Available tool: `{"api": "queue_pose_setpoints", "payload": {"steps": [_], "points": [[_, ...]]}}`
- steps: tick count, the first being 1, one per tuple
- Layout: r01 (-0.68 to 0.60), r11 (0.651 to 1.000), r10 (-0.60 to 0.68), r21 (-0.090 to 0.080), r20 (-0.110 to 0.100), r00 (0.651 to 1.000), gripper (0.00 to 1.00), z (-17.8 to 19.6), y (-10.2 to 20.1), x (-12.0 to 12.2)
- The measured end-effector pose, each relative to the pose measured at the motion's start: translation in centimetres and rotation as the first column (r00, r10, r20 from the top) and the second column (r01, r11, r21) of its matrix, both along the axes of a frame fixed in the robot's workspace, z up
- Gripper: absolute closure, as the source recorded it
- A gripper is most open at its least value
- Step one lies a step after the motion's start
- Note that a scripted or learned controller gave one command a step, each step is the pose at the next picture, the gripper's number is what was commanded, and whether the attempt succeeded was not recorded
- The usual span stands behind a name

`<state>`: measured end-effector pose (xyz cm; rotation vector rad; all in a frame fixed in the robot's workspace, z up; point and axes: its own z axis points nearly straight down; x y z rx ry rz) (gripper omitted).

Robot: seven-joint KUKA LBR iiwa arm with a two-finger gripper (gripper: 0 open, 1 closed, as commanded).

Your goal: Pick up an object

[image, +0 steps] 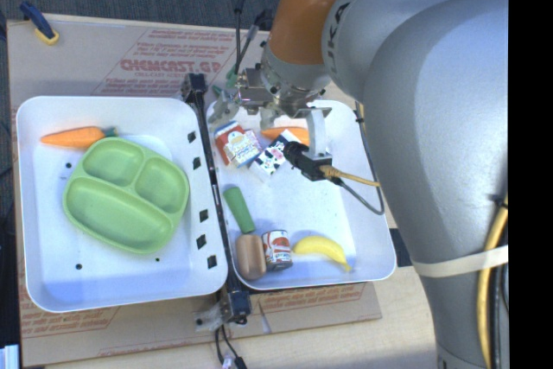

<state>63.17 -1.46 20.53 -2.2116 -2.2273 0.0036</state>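
1. A large grey arm (415, 99) with an orange band reaches in from the right, bending down over the far end of the right bin (367, 212).
2. The gripper (275, 110) hangs low above a cluster of small things at that far end; whether it is wide or narrow cannot be told from this angle, and nothing is seen held in it.
3. Just beneath and beside it lie a red and white carton (234, 143), a small patterned box (270, 158) and an orange piece (289, 135), close together.
4. Nearer the front of the right bin are a brush with a green handle (241, 216), a small can (277, 248) and a yellow banana (321, 250).
5. The left bin (39, 255) holds a green divided plate (127, 194) and an orange carrot (73, 136) beyond it.
6. Both bins rest on brown cardboard (164, 56) on the bench.
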Motion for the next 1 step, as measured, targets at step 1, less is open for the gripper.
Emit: {"api": "queue_pose_setpoints", "payload": {"steps": [1], "points": [[0.003,1.0,-0.003,-0.002,-0.001,1.0,0.0,-6.55,-7.87,2.38]]}}
